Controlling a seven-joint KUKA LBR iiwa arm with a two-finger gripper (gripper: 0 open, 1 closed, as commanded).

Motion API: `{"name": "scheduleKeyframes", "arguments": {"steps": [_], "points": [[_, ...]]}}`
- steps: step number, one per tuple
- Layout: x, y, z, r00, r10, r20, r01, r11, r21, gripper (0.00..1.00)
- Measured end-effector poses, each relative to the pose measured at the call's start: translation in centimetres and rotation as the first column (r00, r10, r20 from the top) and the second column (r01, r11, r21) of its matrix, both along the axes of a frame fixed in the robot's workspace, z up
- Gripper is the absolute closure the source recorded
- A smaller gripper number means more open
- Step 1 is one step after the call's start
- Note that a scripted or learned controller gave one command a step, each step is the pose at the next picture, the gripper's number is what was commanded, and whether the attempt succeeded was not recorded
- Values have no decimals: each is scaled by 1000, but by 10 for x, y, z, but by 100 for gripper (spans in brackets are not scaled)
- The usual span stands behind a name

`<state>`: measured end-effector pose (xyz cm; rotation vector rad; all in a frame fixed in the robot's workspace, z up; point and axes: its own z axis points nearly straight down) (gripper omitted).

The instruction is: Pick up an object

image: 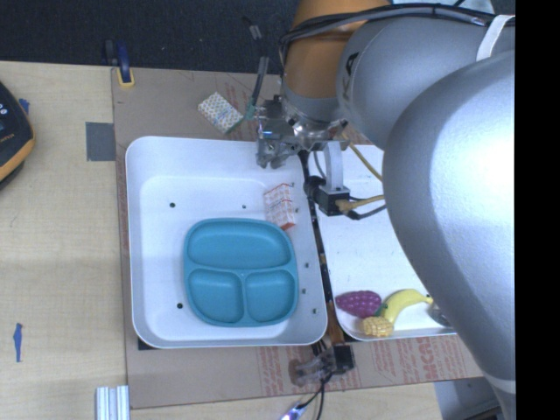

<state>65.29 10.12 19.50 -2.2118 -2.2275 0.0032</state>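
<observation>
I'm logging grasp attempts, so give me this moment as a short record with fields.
left bin: blue divided plate; small red-and-white carton near its far right corner
right bin: purple fruit, banana, corn cob at near edge
gripper: above left bin's far rim
grasp: none visible
outside bins: patterned packet
</observation>
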Motion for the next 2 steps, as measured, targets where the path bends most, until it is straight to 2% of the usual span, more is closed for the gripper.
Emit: {"name": "scheduleKeyframes", "arguments": {"steps": [1, 2], "points": [[-44, -95, 38, 1000, -6, 0, 6, 1000, -2, 100], [-2, -51, -4, 1000, -2, -1, 2, 1000, -1, 100]]}}
